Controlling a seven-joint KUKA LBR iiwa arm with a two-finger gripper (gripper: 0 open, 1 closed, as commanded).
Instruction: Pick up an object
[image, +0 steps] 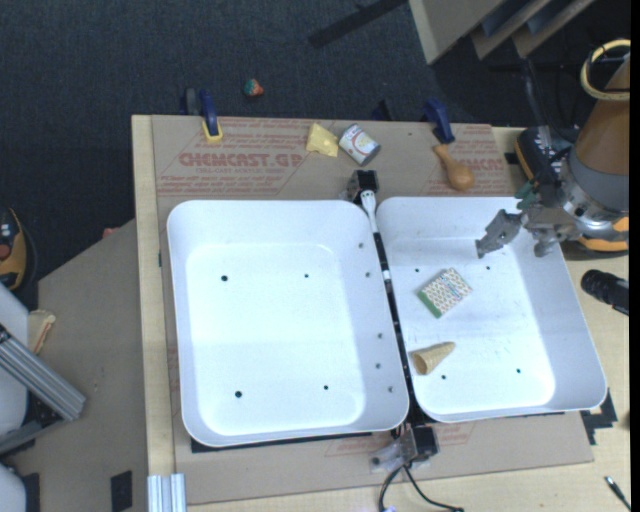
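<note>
The tool (515, 232), empty with fingers spread, hangs over the right shallow white bin (560, 390), apart from the green-patterned flat packet (444, 291), so closing here would likely catch nothing.

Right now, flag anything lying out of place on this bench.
Three items lie outside the bins on the board behind them: a yellow piece, a small white box and a tan wooden piece. A small object sits on the carpet.
</note>
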